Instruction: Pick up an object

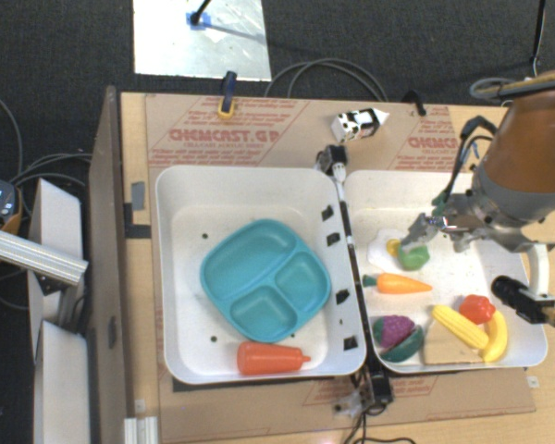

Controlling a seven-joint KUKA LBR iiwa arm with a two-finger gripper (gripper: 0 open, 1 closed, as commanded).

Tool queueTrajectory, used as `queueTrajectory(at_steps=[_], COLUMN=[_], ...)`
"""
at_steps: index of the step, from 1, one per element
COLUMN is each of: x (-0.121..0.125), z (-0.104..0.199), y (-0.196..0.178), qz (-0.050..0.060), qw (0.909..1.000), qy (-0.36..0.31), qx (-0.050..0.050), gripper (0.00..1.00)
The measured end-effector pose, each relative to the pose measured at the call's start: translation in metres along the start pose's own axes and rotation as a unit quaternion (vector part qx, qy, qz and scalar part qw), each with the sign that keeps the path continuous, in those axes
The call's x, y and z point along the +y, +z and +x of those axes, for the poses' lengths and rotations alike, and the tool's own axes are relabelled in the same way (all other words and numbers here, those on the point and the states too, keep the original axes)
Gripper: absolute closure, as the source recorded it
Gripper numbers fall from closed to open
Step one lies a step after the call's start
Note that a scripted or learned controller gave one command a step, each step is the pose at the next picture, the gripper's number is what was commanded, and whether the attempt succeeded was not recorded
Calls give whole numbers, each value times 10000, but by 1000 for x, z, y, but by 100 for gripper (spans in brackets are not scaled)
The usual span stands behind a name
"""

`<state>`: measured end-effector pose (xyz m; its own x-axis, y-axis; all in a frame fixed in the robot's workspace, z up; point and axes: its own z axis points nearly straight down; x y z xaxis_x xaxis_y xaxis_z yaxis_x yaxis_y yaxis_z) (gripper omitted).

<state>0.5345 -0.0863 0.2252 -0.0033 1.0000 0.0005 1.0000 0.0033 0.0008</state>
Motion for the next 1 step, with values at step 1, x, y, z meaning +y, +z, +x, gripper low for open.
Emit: queueTrajectory(at_steps=[1], x=[10], z=[-20], y=[121], qz=[46], qw=[10000], qy=[17], qx=[1], gripper=[0])
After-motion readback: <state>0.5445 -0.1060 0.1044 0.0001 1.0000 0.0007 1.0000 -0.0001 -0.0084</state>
